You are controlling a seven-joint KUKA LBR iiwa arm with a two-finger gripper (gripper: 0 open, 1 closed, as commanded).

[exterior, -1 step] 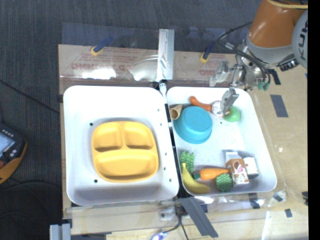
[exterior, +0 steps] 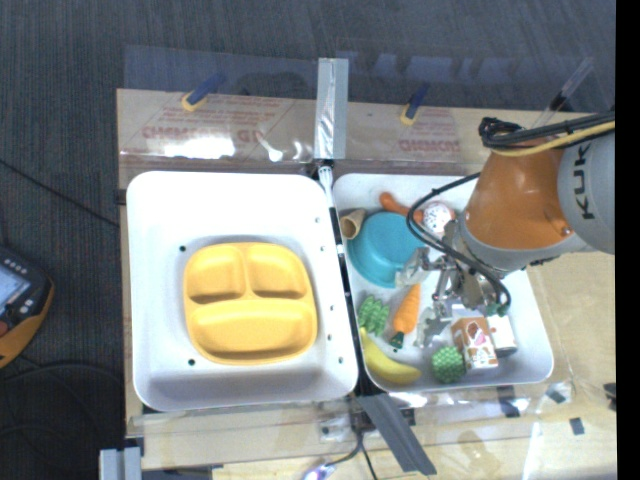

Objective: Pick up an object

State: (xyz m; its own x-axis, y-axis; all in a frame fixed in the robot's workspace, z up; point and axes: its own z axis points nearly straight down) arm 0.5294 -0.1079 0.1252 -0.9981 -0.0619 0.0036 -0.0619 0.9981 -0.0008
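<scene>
1. White plastic made up both shallow bins: the left bin (exterior: 150, 268) and the right bin (exterior: 530, 353) sat side by side on the bench, their inner rims touching down the middle.
2. My arm (exterior: 525, 203) came in from the right, its orange band over the far right part of the right bin, with black cables looping off it.
3. Next in size was the yellow divided tray (exterior: 250, 300), which lay flat in the middle of the left bin with its three compartments facing up.
4. My gripper (exterior: 438, 303) hung low in the right bin among the toys; I could not tell from this view how wide my fingers stood, nor whether anything sat between them.
5. A blue bowl (exterior: 385, 248) lay tipped at the far left of the right bin, just left of my gripper.
6. A yellow banana (exterior: 388, 366) curved along the near left corner of that bin.
7. A small printed carton (exterior: 478, 340) lay near and right of my gripper.
8. An orange carrot (exterior: 406, 309) stood slanted just left of my gripper.
9. Green pieces followed: one (exterior: 373, 314) left of the carrot, another (exterior: 449, 364) beside the carton.
</scene>
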